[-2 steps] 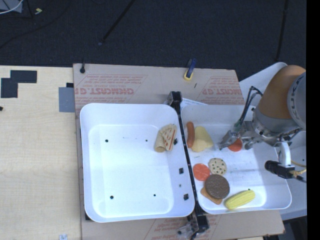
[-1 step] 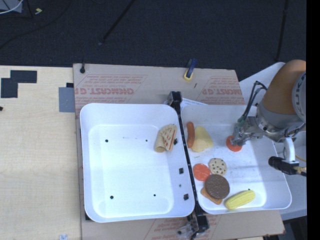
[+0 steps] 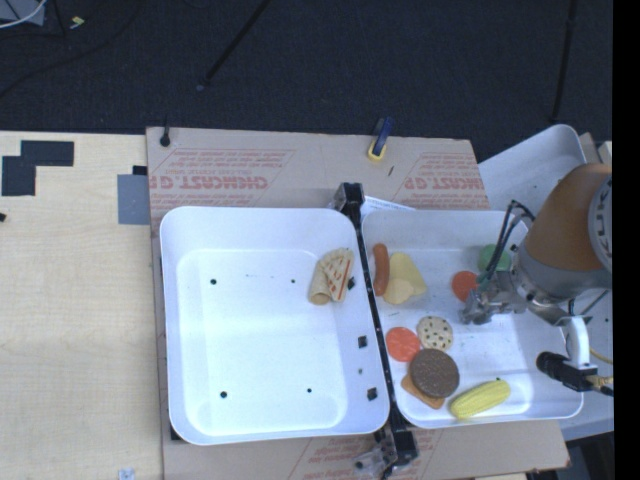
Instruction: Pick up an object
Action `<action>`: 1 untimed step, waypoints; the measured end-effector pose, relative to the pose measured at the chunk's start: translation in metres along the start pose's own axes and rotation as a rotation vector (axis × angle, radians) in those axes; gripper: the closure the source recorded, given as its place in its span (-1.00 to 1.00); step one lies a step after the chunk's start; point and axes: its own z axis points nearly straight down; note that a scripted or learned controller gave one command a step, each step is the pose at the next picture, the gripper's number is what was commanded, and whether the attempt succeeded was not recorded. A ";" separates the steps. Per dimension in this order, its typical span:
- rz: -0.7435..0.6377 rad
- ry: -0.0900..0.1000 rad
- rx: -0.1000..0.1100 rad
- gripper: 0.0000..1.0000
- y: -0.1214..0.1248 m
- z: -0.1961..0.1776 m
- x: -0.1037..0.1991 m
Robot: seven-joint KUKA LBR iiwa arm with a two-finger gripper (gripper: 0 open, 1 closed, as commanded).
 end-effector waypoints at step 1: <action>0.003 -0.001 -0.002 1.00 -0.080 -0.002 -0.012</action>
